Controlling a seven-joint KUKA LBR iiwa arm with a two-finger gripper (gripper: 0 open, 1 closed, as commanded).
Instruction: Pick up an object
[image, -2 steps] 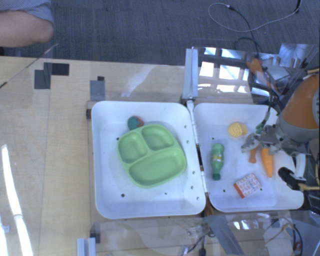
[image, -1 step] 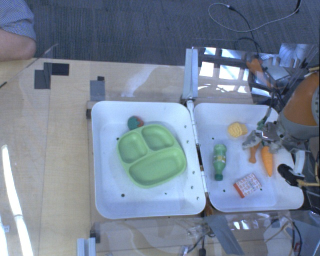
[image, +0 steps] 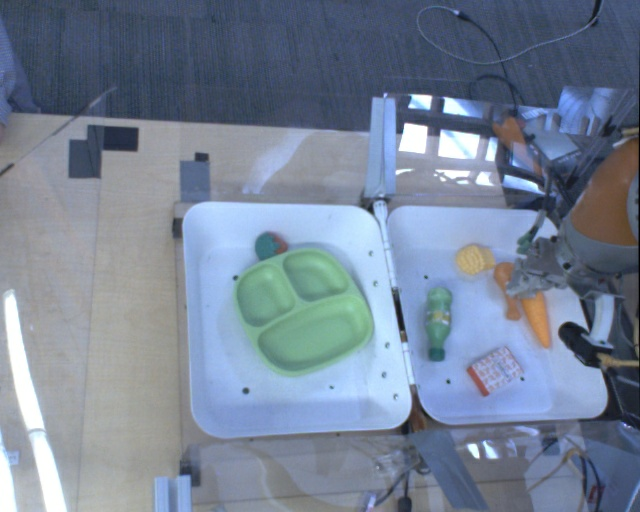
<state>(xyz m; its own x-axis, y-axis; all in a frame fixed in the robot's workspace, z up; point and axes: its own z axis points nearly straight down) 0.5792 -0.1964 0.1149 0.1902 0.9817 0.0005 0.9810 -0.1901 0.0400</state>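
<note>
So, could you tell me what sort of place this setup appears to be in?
Probably a robotics lab test bench: two white bins, left and right, sit side by side, the right one holding toy food such as a carrot and a green bottle, with loose cables on the floor.

Rt bin (image: 430, 400): open floor btwn bottle (image: 438, 322), box (image: 495, 370), carrot (image: 537, 318).

Bright, even daylight fills the scene. The two white bins (image: 300, 420) are nearly washed out, and shadows in them are faint and soft. Glare streaks the counter (image: 90, 330) along its left edge, and window-like reflections shine at its far right corner. Focus is mildly soft throughout.
</note>
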